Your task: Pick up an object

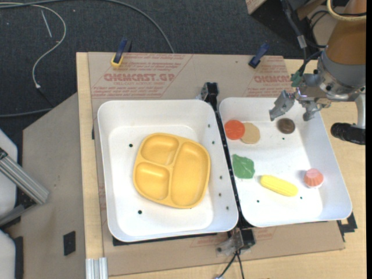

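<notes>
In the right bin [334, 173] lie an orange-red disc [234, 129], a tan disc [251, 133], a small brown round piece [286, 125], a green leafy piece [243, 167], a yellow corn-shaped piece [278, 185] and a pink cupcake-like piece [314, 178]. My gripper [295, 108] hangs over the bin's far side, just above the brown piece, open with its two fingers spread either side and nothing between them.
The left bin [110, 156] holds a yellow divided plate [172, 169]. A black clip [210, 90] sits between the bins at the back. Blue clamps [121, 52] [258, 55] grip the cardboard base's far edge. Cables lie on the dark floor beyond.
</notes>
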Controlling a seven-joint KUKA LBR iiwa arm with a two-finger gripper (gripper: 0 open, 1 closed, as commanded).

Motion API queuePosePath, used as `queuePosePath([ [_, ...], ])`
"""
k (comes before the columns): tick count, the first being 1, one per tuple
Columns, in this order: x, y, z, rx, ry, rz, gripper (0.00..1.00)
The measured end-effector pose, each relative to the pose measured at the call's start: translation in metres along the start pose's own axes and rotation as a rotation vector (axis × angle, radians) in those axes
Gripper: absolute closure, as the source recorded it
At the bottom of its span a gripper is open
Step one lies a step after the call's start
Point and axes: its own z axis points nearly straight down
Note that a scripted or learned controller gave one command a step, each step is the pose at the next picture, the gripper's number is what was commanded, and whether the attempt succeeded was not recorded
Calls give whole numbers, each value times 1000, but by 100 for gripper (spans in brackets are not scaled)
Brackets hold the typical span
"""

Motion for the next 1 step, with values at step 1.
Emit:
queuePosePath([
  [1, 0, 2, -6, -10, -1, -2, 0],
])
